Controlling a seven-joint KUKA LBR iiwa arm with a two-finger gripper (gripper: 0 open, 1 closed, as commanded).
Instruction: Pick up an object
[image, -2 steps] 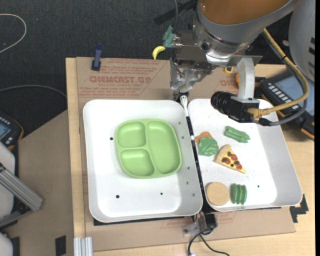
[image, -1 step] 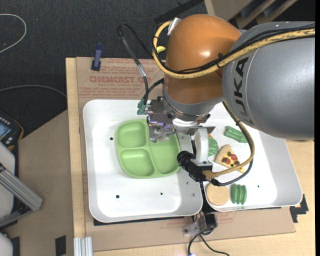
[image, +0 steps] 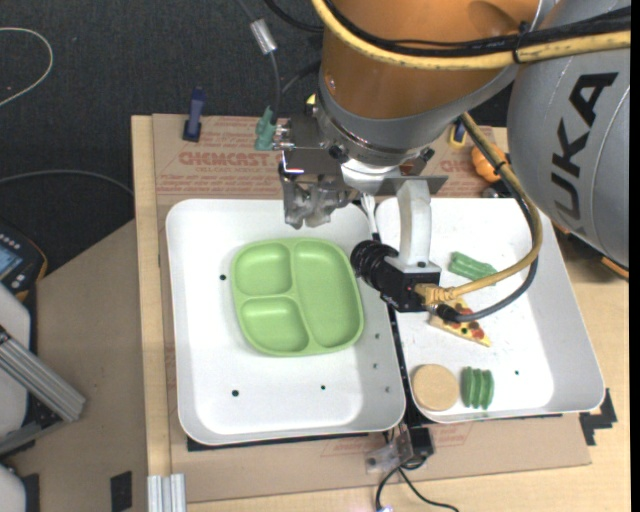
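In the left bin lies a light green divided plate with three compartments. My gripper hangs over the far part of that bin, just beyond the plate's far rim. No object shows in it. The right bin holds a green bean-like piece, a toy pizza slice, a round tan cookie and a green pea pod.
The arm's orange band and grey body fill the top of the view and hide the back of the right bin. A black fitting with a yellow cable hangs over the divide between the bins. A blue clip lies on the cardboard behind the left bin.
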